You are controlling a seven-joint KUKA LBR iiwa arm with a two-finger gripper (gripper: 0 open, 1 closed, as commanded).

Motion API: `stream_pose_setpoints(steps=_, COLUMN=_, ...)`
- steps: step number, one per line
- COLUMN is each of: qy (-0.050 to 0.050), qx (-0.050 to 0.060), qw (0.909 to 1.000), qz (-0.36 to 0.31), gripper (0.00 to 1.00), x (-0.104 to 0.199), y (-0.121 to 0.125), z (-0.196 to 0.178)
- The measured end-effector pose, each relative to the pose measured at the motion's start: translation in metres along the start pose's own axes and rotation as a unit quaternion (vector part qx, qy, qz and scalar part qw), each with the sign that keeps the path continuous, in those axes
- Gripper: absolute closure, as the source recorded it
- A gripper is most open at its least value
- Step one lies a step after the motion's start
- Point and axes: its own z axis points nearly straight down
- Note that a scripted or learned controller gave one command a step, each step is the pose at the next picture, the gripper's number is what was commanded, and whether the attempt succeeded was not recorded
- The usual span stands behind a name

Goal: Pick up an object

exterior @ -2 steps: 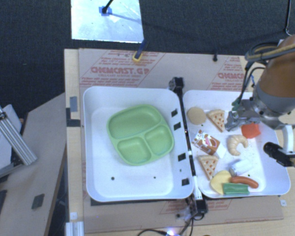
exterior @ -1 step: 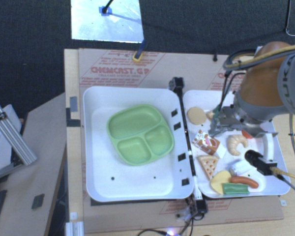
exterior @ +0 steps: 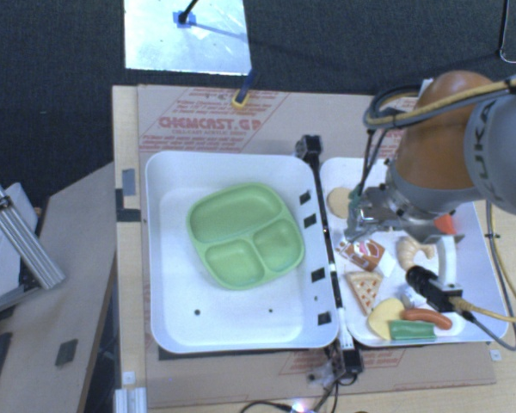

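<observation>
Approach stage of a pick, judging by the pose: the grey arm with its orange band reaches in from the right and hangs over the right-hand bin [exterior: 490, 256], with the tool [exterior: 359, 224] low over the toy food near that bin's left wall.

Two shallow white bins sit side by side on the desk [exterior: 86, 222]. The left bin [exterior: 168, 317] holds a green divided plate [exterior: 245, 235] with three compartments, lying flat near the middle.

The right bin holds the candidates for picking. A round pale biscuit [exterior: 337, 200] lies near the top left, just beside the tool. Directly below the tool is a small brown-and-white pastry piece [exterior: 362, 253]. Below that lies a triangular pizza slice [exterior: 363, 288], then a yellow wedge [exterior: 384, 317], a green block [exterior: 411, 330] and a red sausage [exterior: 426, 317] near the bottom edge. A pale croissant shape [exterior: 409, 252] sits just right of the pastry piece, and a small orange item [exterior: 445, 224] peeks out under the wrist.

The tool is seen from above and its metal parts blur together, so I cannot tell how it is set, nor whether it touches anything. Nothing is visibly held.

The next move likely calls for a short, straight descent onto the pastry piece or the biscuit. The items are crowded, so a neighbour could be nudged, and the bin wall is close on the left.
</observation>
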Motion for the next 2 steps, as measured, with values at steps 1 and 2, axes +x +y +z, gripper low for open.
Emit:
stream_pose_setpoints(steps=1, qy=0.0, qx=0.001, qw=1.0, qz=0.001, gripper=1.0, x=0.048, y=-0.02, z=0.011)
stream_pose_setpoints(steps=2, qy=-0.001, qx=0.0, qw=1.0, qz=0.002, gripper=1.0, x=0.046, y=-0.023, z=-0.008)
